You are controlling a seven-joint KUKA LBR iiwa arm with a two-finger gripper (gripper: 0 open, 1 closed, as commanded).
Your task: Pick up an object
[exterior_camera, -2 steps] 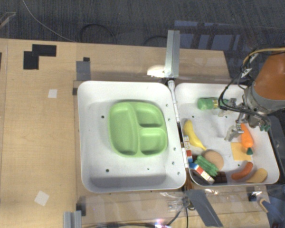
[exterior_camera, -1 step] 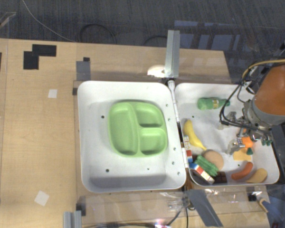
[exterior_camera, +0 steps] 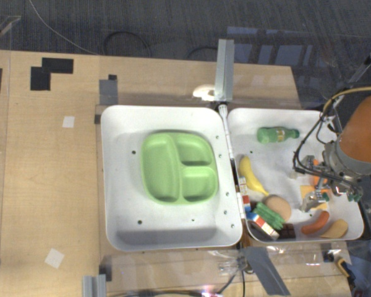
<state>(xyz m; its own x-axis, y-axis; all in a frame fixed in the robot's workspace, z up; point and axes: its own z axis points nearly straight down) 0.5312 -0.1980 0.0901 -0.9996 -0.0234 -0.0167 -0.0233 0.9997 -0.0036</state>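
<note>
In the left bin [exterior_camera: 120,228], one smooth pale-green plastic tray [exterior_camera: 178,167] with three compartments lies flat. The right bin [exterior_camera: 278,117] holds one glossy green bottle [exterior_camera: 276,134] on its side, one curved yellow banana [exterior_camera: 252,176], one rounded tan egg-like thing [exterior_camera: 278,206], one red sausage [exterior_camera: 314,223], a tan lump [exterior_camera: 337,229] at the near corner, and a jumble of small coloured blocks [exterior_camera: 263,219] too tangled to count. The gripper [exterior_camera: 315,197] hangs low over the bin's right side, just above the sausage; cables blur it, so its opening and any hold cannot be made out.
</note>
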